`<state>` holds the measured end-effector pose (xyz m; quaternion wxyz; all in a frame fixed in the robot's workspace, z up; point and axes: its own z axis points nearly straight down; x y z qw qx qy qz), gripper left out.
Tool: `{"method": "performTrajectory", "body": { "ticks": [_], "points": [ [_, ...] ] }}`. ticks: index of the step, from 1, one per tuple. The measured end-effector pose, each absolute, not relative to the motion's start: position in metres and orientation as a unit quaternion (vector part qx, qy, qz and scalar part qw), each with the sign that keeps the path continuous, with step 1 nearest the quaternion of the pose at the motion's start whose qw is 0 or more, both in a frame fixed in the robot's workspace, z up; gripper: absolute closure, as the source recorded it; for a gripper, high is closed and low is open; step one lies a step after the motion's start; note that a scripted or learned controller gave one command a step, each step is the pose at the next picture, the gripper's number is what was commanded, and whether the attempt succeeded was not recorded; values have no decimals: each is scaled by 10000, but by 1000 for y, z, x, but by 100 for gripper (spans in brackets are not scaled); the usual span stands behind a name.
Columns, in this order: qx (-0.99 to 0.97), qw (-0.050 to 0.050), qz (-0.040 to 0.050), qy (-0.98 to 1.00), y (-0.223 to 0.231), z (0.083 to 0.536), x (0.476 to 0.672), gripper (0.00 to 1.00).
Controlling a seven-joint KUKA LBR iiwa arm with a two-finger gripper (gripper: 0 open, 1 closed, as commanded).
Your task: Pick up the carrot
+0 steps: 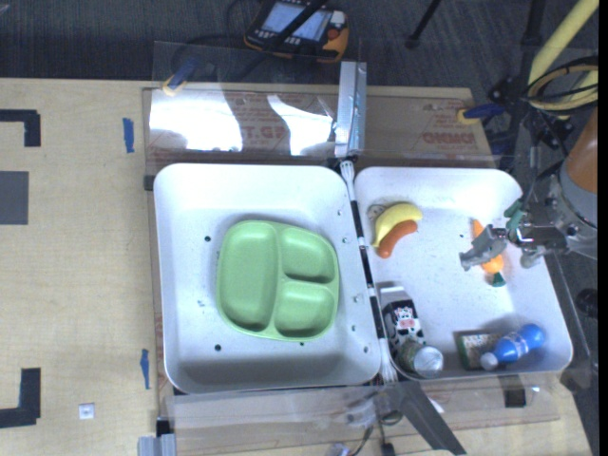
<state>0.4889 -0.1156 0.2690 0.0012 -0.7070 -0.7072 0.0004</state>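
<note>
On the far left, the pale wooden desk (76, 255) carried black corner marks and a few strips of blue tape. Next came the left white bin (180, 207), holding a green divided plate (277, 278) with three compartments, lying flat near the bin's middle. Behind both bins a clear panel (247, 122) caught bright glare, and a handheld pendant (296, 27) with a lit screen lay on the dark floor beyond it.

Across the central divider sat the right white bin (446, 293). Near its upper left corner a yellow banana (397, 217) lay just beside an orange sausage-shaped toy (396, 237), the two touching or nearly so. Lower down along the left wall stood a small black-and-white carton (403, 317), with a dark can (419, 357) lying just below it at the front corner. To the right of that, along the front wall, a bottle with a blue cap (503, 346) lay on its side.

The carrot (491, 259), orange, was in the right part of this bin, near the right wall and partly hidden under the grasping part. The arm's jaws (489, 248) hung directly over it, the grey metal fingers (478, 249) close beside the orange piece; whether they were open, or closed on the carrot, could not be told from this angle. The grey arm (575, 198) reached in from the right edge.
</note>
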Motion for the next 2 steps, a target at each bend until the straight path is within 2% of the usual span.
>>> {"method": "performTrajectory", "body": {
  "ticks": [1,2],
  "points": [
    [-6773,-19,-6,-7357,-174,276,544,0],
    [-6991,1,0,-7151,-209,177,571,0]
  ]
}}
